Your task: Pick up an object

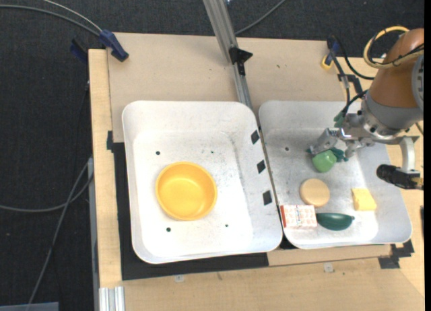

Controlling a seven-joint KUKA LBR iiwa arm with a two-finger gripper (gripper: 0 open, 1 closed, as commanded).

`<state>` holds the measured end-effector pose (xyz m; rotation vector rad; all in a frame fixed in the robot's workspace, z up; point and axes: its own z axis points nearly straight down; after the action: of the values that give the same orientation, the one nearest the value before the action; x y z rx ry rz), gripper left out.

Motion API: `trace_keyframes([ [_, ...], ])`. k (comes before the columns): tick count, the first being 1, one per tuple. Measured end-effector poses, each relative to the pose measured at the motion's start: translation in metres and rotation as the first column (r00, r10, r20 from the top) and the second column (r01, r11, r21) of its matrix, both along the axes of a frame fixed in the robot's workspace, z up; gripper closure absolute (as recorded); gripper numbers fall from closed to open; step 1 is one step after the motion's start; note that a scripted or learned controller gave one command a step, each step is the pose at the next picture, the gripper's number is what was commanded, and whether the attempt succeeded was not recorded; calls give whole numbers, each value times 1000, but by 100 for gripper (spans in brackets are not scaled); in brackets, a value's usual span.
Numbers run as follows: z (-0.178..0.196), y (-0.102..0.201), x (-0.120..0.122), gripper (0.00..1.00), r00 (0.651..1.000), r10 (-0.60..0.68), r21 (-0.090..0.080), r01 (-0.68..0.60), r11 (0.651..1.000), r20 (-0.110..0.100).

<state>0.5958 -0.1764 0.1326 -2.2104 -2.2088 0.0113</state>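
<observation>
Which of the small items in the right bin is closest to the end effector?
The green round object, right at the end effector. The tan disc, yellow block, dark green piece and red-and-white packet lie nearer the bin's front edge.

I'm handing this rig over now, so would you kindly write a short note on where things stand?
Gripper: low in the right bin, right at the green ball; whether it is open or shut is unclear.
Also in the right bin: tan disc, yellow block, dark green piece, red-and-white packet.
Left bin: yellow bowl.
Done: approach to the ball.
Left: confirm the grasp, then lift.
</observation>
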Motion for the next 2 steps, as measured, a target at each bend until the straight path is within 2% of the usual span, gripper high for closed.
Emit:
trace_keyframes([
  [1, -27, -3, 4, 0, 1000, -4, -9, 4, 1000, 22],
  [2, -24, 1, 1, 100, 1000, 0, 0, 0, 1000, 8],
])
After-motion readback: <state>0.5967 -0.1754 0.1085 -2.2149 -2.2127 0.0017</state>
